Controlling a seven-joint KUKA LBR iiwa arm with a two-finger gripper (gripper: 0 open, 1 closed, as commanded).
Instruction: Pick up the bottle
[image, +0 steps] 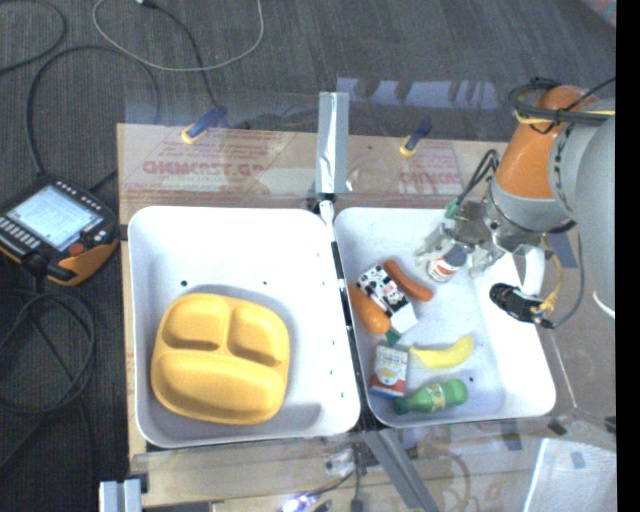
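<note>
A green bottle (432, 396) lies on its side near the front edge of the right bin (520, 345). My gripper (458, 246) hangs over the far part of that bin, well behind the bottle. Right under the gripper stands a small white and red container (445, 267), partly hidden by it. I cannot tell whether the gripper touches the container.
Between the gripper and the bottle lie a banana (445, 352), a small carton (390, 370), a carrot (368, 310), a black and white toy (384, 290) and a sausage (408, 282). The left bin (180, 240) holds a yellow divided tray (222, 357).
</note>
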